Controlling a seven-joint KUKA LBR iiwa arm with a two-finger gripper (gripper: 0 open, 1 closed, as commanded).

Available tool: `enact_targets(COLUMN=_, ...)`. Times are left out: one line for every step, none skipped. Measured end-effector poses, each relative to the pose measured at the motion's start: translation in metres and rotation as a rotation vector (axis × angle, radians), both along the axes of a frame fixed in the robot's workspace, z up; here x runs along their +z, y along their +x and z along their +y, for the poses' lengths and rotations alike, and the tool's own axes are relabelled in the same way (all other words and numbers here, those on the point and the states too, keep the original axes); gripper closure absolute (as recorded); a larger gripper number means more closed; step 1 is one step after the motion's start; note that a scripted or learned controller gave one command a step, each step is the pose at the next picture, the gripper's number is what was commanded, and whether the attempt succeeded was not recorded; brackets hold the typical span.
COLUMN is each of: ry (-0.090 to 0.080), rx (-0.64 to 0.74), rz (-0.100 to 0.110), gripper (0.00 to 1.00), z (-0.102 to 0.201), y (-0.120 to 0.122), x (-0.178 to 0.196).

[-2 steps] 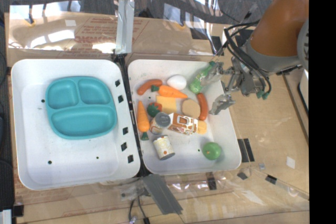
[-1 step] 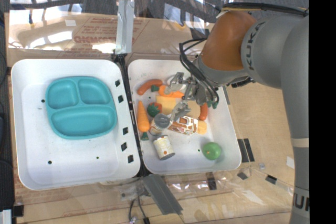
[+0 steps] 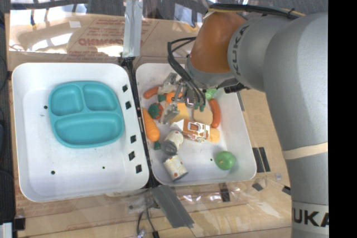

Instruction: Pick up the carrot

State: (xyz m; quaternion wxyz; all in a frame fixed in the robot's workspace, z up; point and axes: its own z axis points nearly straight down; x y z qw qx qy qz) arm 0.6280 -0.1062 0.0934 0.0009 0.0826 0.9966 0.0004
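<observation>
STEP: approach, carrot not yet grasped | HAND (image 3: pixel 179 98): low over the clutter in the upper middle of the right bin (image 3: pixel 241 145), spread cannot be told | CARROT (image 3: pixel 151 126): lies free along that bin's left wall, lower left of the hand | NEXT: likely shift toward lower left, line up along the carrot, descend clear of neighbouring toys.

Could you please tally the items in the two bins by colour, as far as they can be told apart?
Teal: 1, the divided plate
Orange: 2, the carrot and a piece
Red: 1, the sausage
Green: 1, the ball
White: 2, the cans
Total: 7; items under the tool unclear.
</observation>
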Motion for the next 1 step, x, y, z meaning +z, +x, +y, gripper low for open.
enact_targets(ry=-0.002, rx=0.008, rz=-0.002, gripper=1.0, z=0.0015, y=0.0015, x=0.0113)
